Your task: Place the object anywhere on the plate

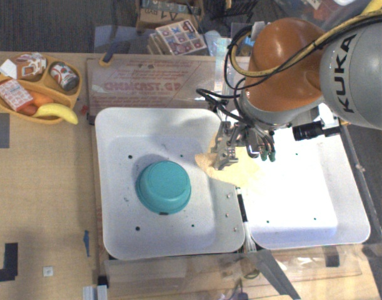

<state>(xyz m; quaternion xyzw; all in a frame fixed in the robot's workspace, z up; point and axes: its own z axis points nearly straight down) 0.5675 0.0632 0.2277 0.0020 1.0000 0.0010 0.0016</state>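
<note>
Teal plate (164, 187) in left bin (115, 136), bare. Pale yellow object (231, 170) seemingly pinched in claw (231, 156) over the bins' shared edge. Carried partway; setting down left.

Teal plate (164, 187), pale yellow object (236, 170), white bins (153, 127) — grey-and-orange arm (303, 61)

Single fixed camera above bench (47, 186), angled down on both bins (109, 167); arm (359, 67) enters right

My bench (47, 199) carries two white bins (115, 230) side by side, a yellow tray (3, 99) at its far left, and perhaps a cardboard sheet (147, 83) behind.
</note>
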